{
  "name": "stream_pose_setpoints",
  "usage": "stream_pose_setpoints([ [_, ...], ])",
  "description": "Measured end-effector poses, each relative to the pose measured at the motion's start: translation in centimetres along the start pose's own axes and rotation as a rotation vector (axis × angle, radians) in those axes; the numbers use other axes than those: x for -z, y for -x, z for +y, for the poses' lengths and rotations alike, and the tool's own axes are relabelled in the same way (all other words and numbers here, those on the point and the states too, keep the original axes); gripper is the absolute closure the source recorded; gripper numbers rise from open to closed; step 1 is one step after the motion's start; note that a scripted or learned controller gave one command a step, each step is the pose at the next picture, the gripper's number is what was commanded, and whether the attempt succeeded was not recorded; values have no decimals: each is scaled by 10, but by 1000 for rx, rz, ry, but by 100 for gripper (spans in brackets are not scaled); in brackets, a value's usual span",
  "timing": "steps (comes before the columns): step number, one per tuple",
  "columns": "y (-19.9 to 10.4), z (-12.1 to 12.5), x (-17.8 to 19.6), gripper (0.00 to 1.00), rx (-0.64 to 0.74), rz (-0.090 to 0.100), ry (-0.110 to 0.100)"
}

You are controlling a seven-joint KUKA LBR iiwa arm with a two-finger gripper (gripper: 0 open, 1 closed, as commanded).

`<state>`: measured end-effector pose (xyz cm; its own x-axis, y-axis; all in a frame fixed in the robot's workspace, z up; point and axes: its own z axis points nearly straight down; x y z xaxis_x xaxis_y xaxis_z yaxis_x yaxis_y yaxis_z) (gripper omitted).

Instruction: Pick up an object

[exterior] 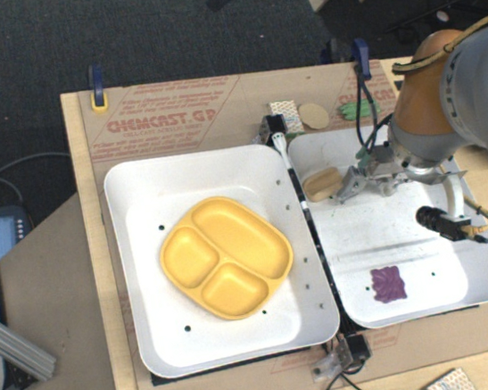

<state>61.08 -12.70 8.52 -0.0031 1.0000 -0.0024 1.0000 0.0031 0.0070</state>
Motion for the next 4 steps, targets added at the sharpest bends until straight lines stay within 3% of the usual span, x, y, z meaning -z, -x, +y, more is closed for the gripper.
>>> stream_pose_setpoints([
  [1, 22, -65, 0, 0, -5, 4, -12],
  [2, -16, 5, 0, 0, 2, 1, 0],
  [3, 61, -24, 0, 0, -7, 2, -8],
  [4, -6, 24, 14, 0, 5, 1, -4],
])
